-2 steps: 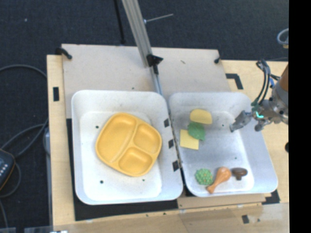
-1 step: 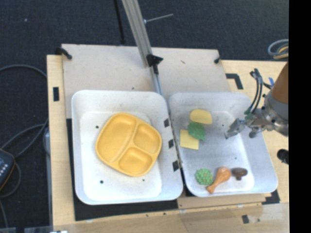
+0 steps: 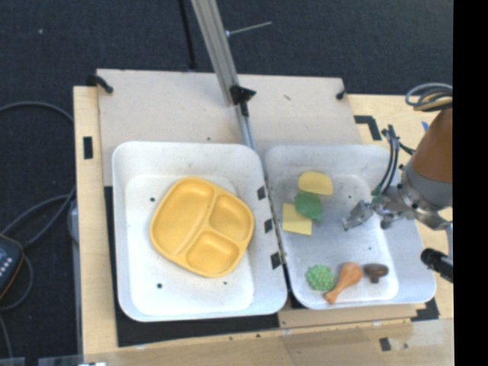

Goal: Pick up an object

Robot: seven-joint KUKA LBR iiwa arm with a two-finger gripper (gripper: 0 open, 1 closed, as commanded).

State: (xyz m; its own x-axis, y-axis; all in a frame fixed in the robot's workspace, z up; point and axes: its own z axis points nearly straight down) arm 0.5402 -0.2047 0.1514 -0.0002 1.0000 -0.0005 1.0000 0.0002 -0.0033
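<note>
The hand (image 3: pixel 364 216) hung low over the right bin (image 3: pixel 404 277), in its right half, with the arm (image 3: pixel 435 158) reaching in from the right. Its metal fingers pointed left and slightly down; whether they were apart or closed could not be told, and nothing was visible between them.

The likeliest target was unclear. Nearest to the hand, to its left, lay a green round piece (image 3: pixel 309 204) touching a yellow wedge (image 3: pixel 315 182) above it and a yellow block (image 3: pixel 296 220) below it. Well below the hand, along the bin's lower edge, lay a toy drumstick (image 3: pixel 345 280) between a green knobbly ball (image 3: pixel 319 277) and a small brown piece (image 3: pixel 375 271).

The drumstick's long axis ran diagonally, its thin bone end pointing down-left toward the ball and its fat end up-right toward the brown piece.

From here the risks seemed these: the three pieces left of the hand were packed together, so a closing hand might push them apart or catch two at once; the drumstick's taper might let it slip out if gripped near the thin end; and the bin's right wall sat close to the hand, so a descent there might clip the rim. The yellow divided plate (image 3: pixel 201 226) in the left bin (image 3: pixel 137 296) lay well apart from the hand.
</note>
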